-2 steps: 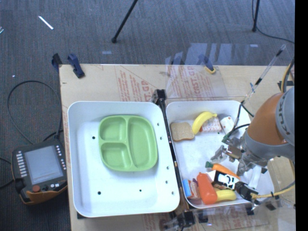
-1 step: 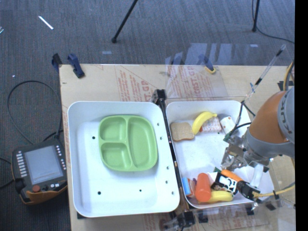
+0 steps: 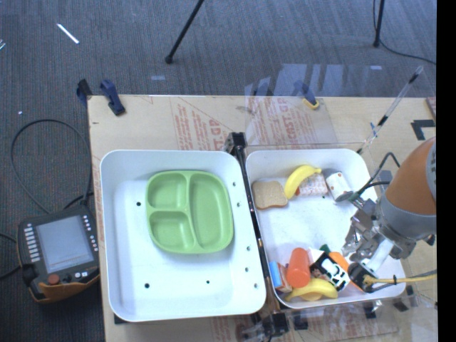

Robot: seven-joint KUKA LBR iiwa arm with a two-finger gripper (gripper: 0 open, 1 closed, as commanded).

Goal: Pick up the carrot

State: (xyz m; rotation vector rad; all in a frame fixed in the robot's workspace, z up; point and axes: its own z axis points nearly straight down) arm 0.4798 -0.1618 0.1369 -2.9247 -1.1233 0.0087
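Gripper (image 3: 370,256) low over the near right part of the right bin (image 3: 313,223), arm coming in from the right edge, orange band above the grey wrist. Whether it is clenched or released: cannot tell, the wrist body and cables hide that end.

Just left of the gripper, a black-and-white box (image 3: 330,269) sits in the near corner of the bin. The carrot (image 3: 340,261), a short orange shape, pokes out from behind that box on the gripper's side, close to the tool but not seen to be grasped. Beside the box to the left stands an orange cup (image 3: 298,266), tilted; under both lies a yellow banana (image 3: 313,290) along the near wall, with a small blue item (image 3: 276,274) at the cup's left.

Far end of the same bin: a slice of bread (image 3: 269,194), a second banana (image 3: 301,179), a pinkish packet (image 3: 313,186) and a white can (image 3: 337,184) in a row.

Left bin (image 3: 117,262): a green divided plate (image 3: 190,211), three compartments, lying flat.

On the floor to the left, a handheld control pendant (image 3: 58,251).
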